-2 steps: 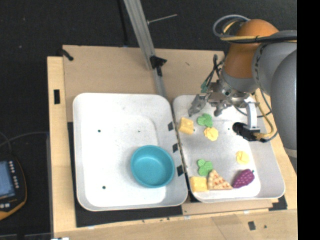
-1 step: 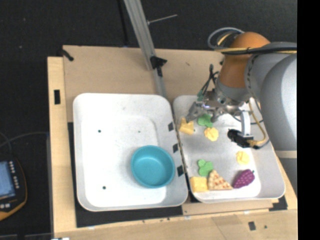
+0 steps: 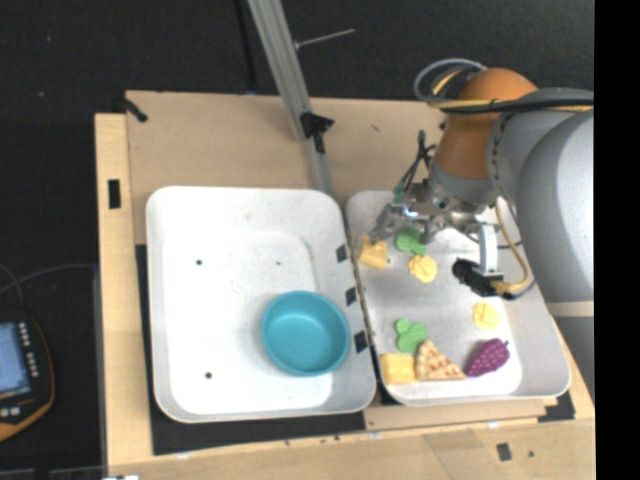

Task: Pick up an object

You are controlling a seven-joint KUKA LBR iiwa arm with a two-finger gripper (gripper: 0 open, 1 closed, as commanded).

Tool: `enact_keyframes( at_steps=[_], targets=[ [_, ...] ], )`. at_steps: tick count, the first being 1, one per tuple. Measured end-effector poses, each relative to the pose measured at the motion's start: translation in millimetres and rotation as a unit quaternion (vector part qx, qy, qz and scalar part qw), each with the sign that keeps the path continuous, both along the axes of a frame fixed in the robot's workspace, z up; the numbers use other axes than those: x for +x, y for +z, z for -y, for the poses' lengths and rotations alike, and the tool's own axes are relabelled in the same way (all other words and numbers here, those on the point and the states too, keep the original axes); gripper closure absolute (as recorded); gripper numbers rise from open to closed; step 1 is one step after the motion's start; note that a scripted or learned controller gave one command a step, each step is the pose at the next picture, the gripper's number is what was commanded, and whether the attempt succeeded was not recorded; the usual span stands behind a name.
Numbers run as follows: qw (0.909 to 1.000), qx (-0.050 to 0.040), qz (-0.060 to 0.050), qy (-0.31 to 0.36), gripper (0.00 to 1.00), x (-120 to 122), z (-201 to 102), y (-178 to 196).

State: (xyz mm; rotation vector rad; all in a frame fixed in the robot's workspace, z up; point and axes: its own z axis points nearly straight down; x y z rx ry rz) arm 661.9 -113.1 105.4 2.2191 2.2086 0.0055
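My gripper (image 3: 408,222) hangs low over the far end of the right bin (image 3: 530,363), below the orange wrist band. Its fingers stand open and straddle a small green toy (image 3: 410,240) that lies on the bin floor just in front of them. Nothing is lifted between the fingers. A yellow piece (image 3: 373,256) lies to the left of the gripper, and another yellow piece (image 3: 423,267) sits just in front of the green toy.
Nearer the front of the right bin lie a yellow piece (image 3: 486,315), a green toy (image 3: 407,334), a pizza slice (image 3: 436,362), a yellow block (image 3: 397,369) and purple grapes (image 3: 487,356). A blue bowl (image 3: 303,332) sits in the left bin (image 3: 200,238). A grey pole (image 3: 285,63) rises behind.
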Motion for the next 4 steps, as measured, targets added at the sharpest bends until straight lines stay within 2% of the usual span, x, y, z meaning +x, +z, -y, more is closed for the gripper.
enact_keyframes(
  at_steps=[1,2,3,4],
  targets=[
    [1.0000,-0.0003,0.002,-0.001,1.00,1.1,0.8,12.2],
    [1.0000,0.0020,-0.001,0.000,1.00,10.0,8.0,63.4],
    [1.0000,0.0020,-0.001,0.004,1.00,10.5,7.5,129.1],
    [1.0000,0.0026,-0.003,0.003,1.00,11.4,8.4,154.2]
  ],
)
